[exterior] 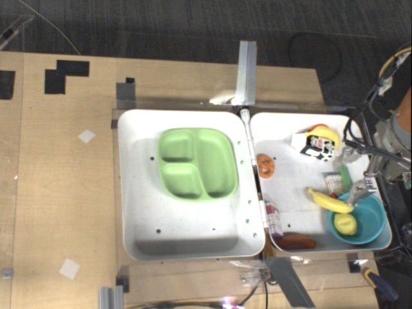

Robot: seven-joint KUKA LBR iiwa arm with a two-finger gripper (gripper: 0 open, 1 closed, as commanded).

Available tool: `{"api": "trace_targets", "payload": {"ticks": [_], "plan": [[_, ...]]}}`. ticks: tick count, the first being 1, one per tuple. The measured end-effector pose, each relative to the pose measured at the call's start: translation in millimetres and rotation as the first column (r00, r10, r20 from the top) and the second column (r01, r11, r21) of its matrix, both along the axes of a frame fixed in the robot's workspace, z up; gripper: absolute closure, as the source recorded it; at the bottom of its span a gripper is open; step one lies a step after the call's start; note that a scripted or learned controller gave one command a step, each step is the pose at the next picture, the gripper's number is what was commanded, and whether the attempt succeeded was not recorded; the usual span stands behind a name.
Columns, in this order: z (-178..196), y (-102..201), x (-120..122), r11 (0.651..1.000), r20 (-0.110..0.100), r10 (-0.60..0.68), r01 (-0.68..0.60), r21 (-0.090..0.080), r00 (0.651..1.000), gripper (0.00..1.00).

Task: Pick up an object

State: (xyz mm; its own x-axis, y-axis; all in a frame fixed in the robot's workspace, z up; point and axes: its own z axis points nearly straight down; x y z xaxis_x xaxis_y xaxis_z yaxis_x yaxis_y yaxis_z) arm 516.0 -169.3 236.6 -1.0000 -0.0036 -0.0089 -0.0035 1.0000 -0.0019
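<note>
Though unheld, banana lies diagonally, bowlward

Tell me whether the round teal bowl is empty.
Not empty: the round teal bowl holds a yellow lemon-like fruit, and a yellow banana rests against its rim.

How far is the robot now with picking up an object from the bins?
Nothing looks picked up yet. The banana, the teal bowl with a yellow fruit in it, and the orange piece all lie in the right bin. The gripper is low beside the banana and bowl; I cannot see anything between its fingers. Gripping and lifting are left.
</note>
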Motion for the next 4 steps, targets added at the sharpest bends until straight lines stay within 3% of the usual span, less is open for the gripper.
{"api": "trace_targets", "payload": {"ticks": [1,2,3,4], "plan": [[-146,-19,-15,0.999,0.006,0.053,-0.053,-0.003,0.999,0.00],[-146,5,-17,0.992,0.009,0.123,-0.123,-0.007,0.992,0.00],[-148,-37,48,0.952,0.004,0.307,-0.307,-0.006,0.952,0.00],[-147,11,9,0.992,0.006,0.125,-0.125,-0.001,0.992,0.00]]}}
